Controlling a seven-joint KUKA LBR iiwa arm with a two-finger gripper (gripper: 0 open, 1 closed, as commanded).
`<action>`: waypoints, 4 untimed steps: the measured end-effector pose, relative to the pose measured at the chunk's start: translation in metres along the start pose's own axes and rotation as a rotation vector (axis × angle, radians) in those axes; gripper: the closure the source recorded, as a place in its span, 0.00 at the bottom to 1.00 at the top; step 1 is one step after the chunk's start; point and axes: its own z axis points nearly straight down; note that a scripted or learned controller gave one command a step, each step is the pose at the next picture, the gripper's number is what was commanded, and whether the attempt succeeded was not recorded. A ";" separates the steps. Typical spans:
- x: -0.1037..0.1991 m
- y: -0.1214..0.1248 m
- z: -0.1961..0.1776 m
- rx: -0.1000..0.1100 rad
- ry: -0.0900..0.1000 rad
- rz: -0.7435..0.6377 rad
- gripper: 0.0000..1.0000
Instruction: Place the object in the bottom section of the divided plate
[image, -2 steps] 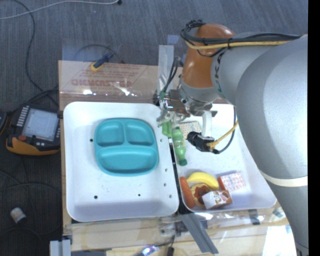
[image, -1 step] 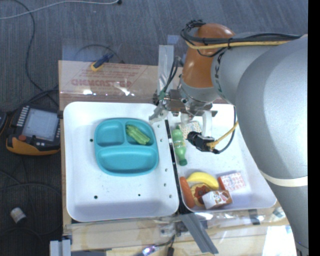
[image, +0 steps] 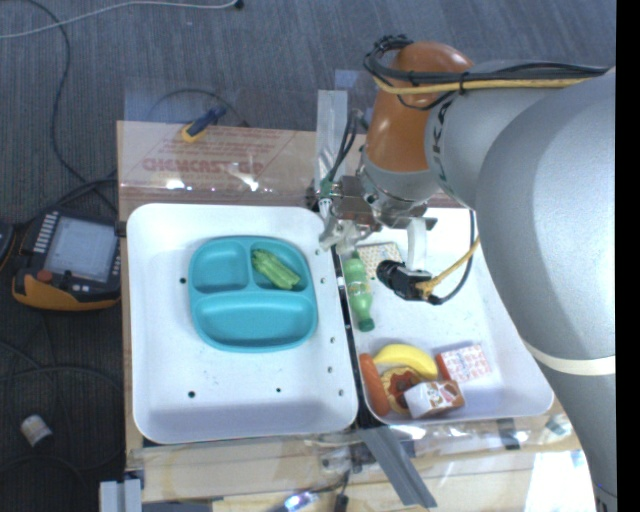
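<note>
I see the gripper (image: 345, 238) above the green bottle (image: 357, 290) at the right bin's (image: 500, 395) left edge; I cannot tell its state. The divided plate (image: 252, 296) sits in the left bin (image: 160, 330), a green vegetable (image: 277, 268) in its upper right section.

The divided plate (image: 252, 300) looks smooth, matt turquoise plastic. Both white bins (image: 160, 330) look like glossy plastic. The arm's orange band (image: 405, 120) shines; its grey shell (image: 540, 200) looks satin-smooth.

You can't make out the gripper's (image: 345, 238) fingertips; the wrist hides them. The arm (image: 540, 180) runs off the right edge, covering the right bin's (image: 500, 400) far corner.
</note>
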 end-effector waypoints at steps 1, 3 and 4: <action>0.044 -0.079 0.009 -0.004 0.000 0.034 1.00; 0.149 -0.094 0.039 -0.002 -0.002 0.014 1.00; 0.149 -0.094 0.038 -0.002 -0.001 0.014 0.00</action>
